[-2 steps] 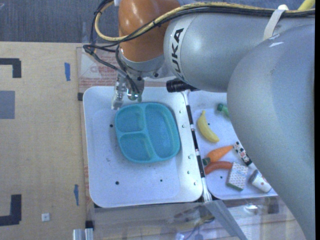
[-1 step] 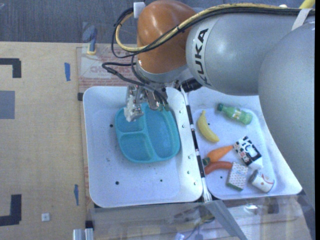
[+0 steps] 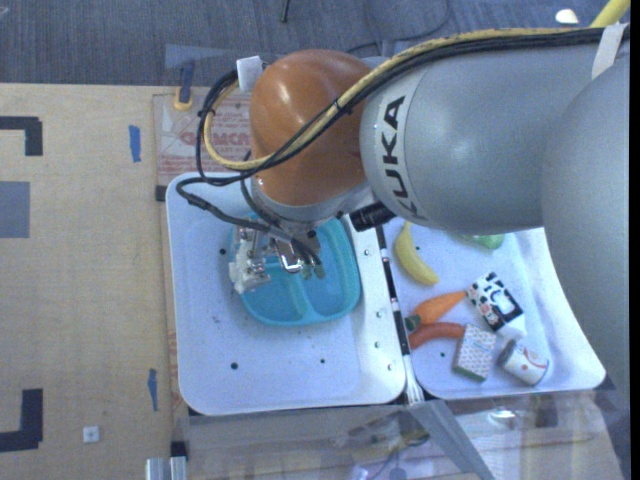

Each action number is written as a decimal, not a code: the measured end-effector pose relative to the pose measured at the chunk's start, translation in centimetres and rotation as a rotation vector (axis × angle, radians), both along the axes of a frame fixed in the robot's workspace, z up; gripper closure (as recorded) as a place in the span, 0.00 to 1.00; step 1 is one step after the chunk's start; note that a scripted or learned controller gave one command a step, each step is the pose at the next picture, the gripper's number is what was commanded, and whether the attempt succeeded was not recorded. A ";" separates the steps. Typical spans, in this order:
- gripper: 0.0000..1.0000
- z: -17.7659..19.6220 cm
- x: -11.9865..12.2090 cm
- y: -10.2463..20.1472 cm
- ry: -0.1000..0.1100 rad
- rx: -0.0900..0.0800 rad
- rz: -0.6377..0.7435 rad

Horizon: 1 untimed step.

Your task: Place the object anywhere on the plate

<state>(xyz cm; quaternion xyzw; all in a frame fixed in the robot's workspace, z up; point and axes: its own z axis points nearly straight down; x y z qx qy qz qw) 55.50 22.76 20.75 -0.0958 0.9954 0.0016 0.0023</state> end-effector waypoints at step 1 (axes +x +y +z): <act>1.00 5.6 -3.5 -6.6 0.001 0.000 -0.403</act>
